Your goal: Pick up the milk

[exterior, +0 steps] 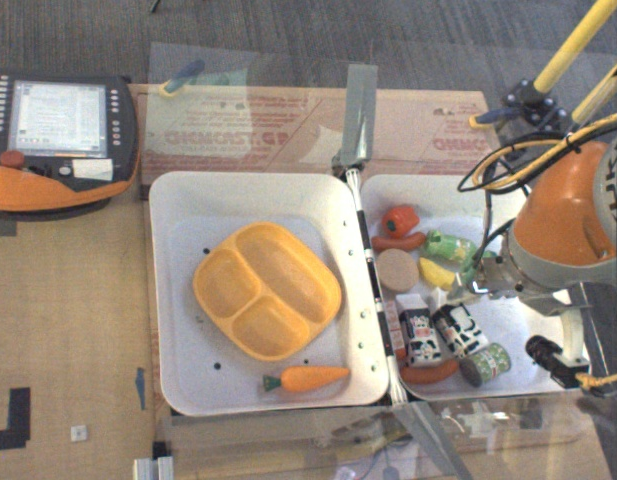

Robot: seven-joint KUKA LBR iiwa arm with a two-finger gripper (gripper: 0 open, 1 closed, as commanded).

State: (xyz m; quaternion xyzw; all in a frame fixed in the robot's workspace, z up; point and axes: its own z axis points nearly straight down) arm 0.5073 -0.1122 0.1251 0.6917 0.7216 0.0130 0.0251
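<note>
From my remote seat, the arm [563, 218] hung over the right bin [548, 383], pincer [485, 276] grip unreadable, two milk cartons [420, 336] lying just below-left of it.

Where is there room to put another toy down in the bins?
Left bin: bare white along the left wall and the top, around the yellow tray; the carrot takes the bottom edge. Right bin: crowded with toys and the arm.
</note>
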